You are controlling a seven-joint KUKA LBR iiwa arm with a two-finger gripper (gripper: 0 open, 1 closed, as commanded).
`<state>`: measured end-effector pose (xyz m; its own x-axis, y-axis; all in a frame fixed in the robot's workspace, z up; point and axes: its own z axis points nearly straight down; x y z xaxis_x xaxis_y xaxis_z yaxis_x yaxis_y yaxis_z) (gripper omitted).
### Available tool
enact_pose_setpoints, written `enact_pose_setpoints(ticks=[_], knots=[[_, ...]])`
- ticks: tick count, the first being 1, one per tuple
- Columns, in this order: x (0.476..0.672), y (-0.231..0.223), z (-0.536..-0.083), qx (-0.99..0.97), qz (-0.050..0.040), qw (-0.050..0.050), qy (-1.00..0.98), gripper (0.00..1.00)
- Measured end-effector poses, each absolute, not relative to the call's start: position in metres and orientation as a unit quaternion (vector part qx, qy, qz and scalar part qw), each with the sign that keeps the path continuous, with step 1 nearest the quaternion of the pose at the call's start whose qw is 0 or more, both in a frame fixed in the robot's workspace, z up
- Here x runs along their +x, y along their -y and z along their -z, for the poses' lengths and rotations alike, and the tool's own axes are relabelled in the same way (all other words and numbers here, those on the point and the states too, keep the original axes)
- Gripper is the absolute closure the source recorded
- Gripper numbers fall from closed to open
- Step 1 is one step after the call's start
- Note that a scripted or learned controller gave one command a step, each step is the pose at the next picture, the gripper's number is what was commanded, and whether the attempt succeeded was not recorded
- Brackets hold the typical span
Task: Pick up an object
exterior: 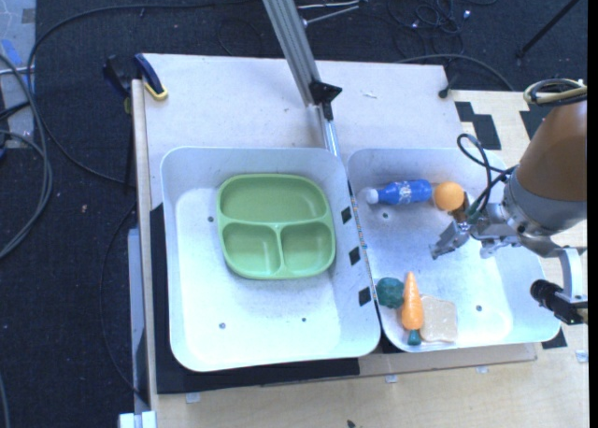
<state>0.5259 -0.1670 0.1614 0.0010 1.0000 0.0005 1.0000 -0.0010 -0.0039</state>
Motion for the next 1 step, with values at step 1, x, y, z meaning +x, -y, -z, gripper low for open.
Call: enact_pose_setpoints(ticks=[1], knots=[[0.5259,0.1662,-0.1193,-0.708,-0.0005,0.001,0.707,0.0]])
